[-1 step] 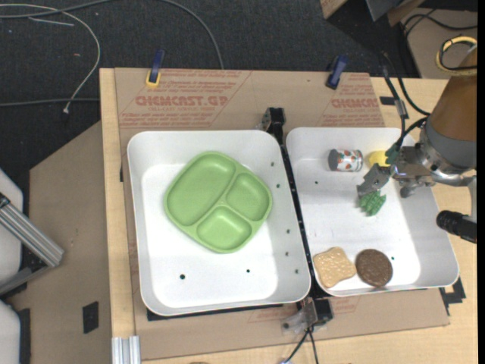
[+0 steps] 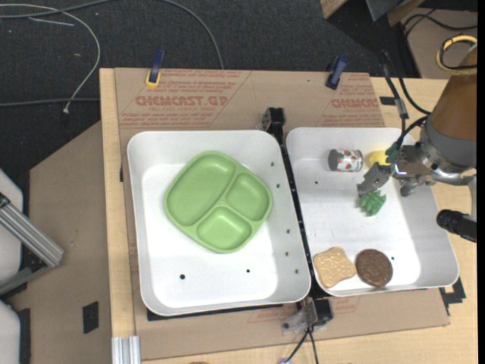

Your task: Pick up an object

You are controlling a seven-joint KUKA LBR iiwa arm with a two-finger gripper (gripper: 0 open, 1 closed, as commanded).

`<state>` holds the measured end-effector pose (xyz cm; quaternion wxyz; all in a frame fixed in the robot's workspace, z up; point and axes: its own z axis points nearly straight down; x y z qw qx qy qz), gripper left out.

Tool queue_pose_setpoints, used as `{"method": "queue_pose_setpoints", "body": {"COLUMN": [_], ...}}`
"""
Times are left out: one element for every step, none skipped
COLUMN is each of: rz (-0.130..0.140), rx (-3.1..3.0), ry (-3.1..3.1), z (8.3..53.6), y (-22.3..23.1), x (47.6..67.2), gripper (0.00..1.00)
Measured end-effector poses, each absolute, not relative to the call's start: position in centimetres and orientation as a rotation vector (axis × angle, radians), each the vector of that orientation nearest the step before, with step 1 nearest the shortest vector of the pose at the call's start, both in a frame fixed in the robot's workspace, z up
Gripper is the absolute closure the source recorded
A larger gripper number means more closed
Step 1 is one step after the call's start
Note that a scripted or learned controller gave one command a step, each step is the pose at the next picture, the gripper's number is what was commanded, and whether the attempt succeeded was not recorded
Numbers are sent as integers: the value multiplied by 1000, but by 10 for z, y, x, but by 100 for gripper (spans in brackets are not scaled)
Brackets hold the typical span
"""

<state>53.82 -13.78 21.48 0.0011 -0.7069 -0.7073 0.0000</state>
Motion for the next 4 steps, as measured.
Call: {"method": "queue_pose_setpoints", "body": {"rz": [1, 5, 2, -2], "rx": [-2219, -2216, -2218, -2221], "ry": [-2219, -2215, -2217, -2219], "z": [167, 105, 84, 96], "y": [-140, -136, -135, -135], "x": [529, 522, 521, 522], "gripper": [0, 0, 0, 100]}}
